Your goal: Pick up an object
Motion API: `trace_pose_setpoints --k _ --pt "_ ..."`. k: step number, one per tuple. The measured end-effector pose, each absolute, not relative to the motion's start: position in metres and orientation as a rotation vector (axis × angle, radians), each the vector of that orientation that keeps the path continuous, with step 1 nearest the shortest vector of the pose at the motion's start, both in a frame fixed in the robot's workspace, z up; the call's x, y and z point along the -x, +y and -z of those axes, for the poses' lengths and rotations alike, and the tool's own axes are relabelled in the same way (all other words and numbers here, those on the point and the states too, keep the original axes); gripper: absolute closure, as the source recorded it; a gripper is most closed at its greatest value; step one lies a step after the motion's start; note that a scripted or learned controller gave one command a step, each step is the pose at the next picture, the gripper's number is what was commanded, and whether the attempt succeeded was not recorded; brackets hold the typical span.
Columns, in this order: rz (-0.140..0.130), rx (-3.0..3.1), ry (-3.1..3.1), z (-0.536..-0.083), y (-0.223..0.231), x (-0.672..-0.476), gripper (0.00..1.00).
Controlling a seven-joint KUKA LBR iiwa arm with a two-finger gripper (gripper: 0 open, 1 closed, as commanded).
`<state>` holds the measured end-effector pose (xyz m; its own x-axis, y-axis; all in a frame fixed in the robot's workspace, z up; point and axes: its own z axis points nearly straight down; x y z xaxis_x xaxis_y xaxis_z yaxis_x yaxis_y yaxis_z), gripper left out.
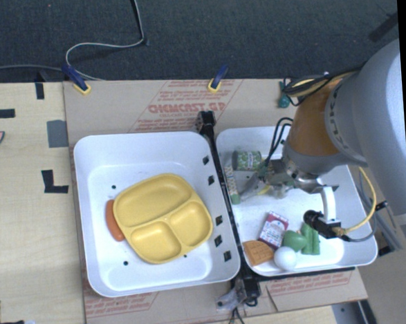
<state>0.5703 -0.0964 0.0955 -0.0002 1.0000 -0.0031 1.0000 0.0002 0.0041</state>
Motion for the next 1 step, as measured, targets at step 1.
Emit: trace_pose_setpoints --k 1 --pt "0.000 -2.218 2.220 -0.1046 -0.0958 -0.5700 1.00"
